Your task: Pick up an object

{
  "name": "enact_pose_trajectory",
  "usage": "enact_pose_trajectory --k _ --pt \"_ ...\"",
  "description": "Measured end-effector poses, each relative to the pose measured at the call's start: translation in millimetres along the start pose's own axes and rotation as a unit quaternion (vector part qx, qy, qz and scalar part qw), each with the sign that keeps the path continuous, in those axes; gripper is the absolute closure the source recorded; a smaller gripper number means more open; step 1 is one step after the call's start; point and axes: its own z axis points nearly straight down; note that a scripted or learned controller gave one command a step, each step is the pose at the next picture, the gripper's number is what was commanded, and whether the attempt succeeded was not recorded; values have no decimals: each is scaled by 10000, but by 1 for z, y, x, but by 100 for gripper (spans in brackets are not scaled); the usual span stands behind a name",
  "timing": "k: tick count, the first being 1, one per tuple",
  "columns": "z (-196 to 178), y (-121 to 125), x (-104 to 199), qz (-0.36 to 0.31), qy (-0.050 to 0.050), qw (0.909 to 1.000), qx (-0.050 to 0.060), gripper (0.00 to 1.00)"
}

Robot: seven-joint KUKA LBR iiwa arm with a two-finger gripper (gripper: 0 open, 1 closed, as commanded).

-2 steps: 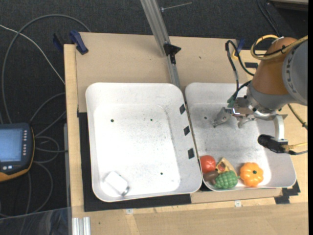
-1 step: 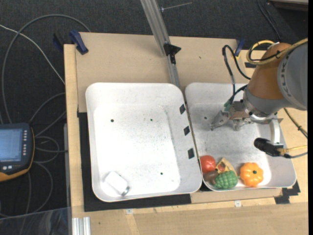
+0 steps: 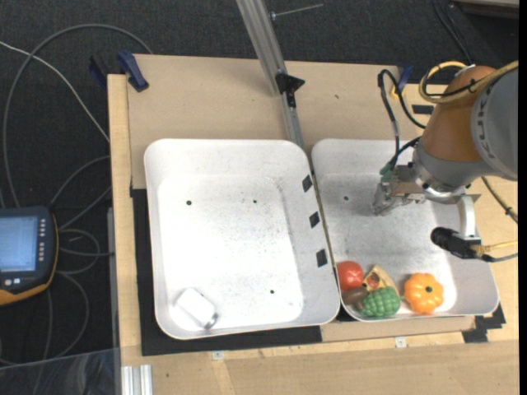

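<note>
On the right side of the frame, the grey arm (image 3: 486,130) with its orange band reaches in over the right bin (image 3: 362,159). Its claw (image 3: 387,200) hangs over the upper middle of that bin, above bare white floor. I cannot tell whether the claw is apart or together, because it is small and blurry. Nothing can be seen held in it.

Low in the right bin, along the bottom edge, four small things sit close together. A red ball-like thing (image 3: 349,275) is on the left of the group. Just beside it is a small brown and yellow piece (image 3: 377,279). A bumpy green thing (image 3: 380,303) lies under that piece and touches it. An orange pumpkin-shaped thing (image 3: 423,293) sits to the right of the green one. All four are well apart from the claw.

The left bin (image 3: 165,163) fills the middle of the frame. A white block (image 3: 195,308) lies in its lower left corner.

Both bins sit side by side on the brown tabletop (image 3: 206,89). A silver pole (image 3: 263,35) slants down from the top of the frame to the gap between the bins. At the left edge, a handheld screen (image 3: 25,249) with an orange rim lies on the dark floor.
</note>
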Motion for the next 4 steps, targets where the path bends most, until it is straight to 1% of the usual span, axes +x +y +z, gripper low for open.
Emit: enact_pose_trajectory --k 1,2,3,4 --pt "-61 2 8 -10 -15 10000 -37 100" --pt "-111 11 15 -11 -15 10000 -36 100" --pt "-150 12 16 -10 -15 10000 -30 100" --pt "-158 1 68 -32 6 10000 8 100"
